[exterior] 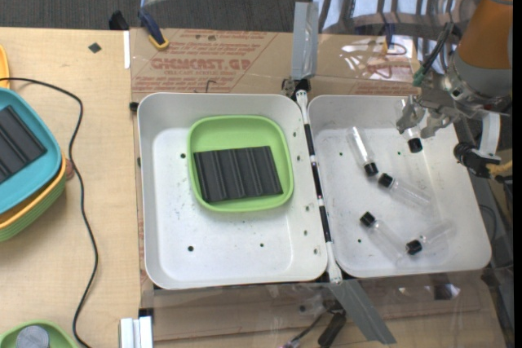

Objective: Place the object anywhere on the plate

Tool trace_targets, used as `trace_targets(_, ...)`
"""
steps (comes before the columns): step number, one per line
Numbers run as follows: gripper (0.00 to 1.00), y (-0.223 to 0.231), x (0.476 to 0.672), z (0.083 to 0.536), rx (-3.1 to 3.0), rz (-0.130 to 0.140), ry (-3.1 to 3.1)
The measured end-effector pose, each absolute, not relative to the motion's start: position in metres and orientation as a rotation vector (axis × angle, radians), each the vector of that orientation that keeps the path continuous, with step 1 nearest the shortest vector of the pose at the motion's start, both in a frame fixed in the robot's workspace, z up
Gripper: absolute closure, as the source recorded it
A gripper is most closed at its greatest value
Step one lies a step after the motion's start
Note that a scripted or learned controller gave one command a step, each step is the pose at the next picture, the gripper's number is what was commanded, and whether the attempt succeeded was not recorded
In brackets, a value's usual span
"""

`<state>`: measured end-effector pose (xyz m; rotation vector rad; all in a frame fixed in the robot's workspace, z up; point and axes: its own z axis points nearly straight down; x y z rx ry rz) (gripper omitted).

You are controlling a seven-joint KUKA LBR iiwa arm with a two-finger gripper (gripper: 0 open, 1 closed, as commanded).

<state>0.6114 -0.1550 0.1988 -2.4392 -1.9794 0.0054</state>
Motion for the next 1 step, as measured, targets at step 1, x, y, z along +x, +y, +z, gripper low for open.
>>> trace_targets(1,0.0,-0.1551,0.6114,0.1989,-2.44,0.005,-1.979)
